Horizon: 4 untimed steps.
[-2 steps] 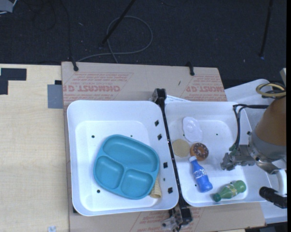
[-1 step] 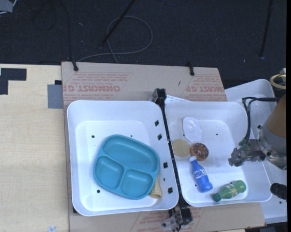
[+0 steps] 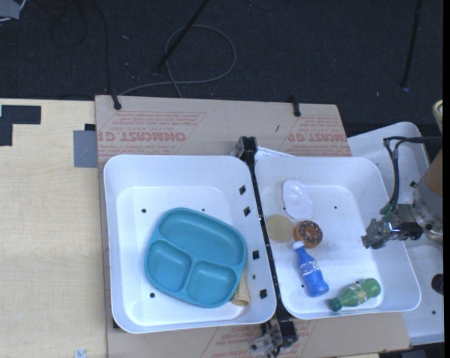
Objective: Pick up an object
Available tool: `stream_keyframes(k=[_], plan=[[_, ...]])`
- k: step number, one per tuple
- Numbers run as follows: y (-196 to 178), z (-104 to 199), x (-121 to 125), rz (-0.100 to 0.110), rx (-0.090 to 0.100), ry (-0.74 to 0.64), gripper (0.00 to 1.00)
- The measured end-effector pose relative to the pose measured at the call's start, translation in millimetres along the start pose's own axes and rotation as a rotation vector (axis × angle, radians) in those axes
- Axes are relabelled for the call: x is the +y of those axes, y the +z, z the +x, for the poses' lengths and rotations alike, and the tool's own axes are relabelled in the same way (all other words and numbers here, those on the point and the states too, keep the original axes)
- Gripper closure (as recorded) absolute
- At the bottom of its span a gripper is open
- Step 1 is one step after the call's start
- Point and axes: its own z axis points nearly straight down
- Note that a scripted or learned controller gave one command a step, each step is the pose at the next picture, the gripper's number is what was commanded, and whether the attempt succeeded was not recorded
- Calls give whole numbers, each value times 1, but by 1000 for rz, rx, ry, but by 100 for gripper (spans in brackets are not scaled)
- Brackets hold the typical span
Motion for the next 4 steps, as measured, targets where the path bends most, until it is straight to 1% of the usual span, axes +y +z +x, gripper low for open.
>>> stream_keyframes(k=[1, 2, 3, 4], plan=[[-16, -1, 1, 2, 0, 0, 100], [-20, 43, 15, 4, 2, -3, 100], [-6, 90, 32, 7, 3, -3, 100], [2, 145, 46, 6, 3, -3, 100]])
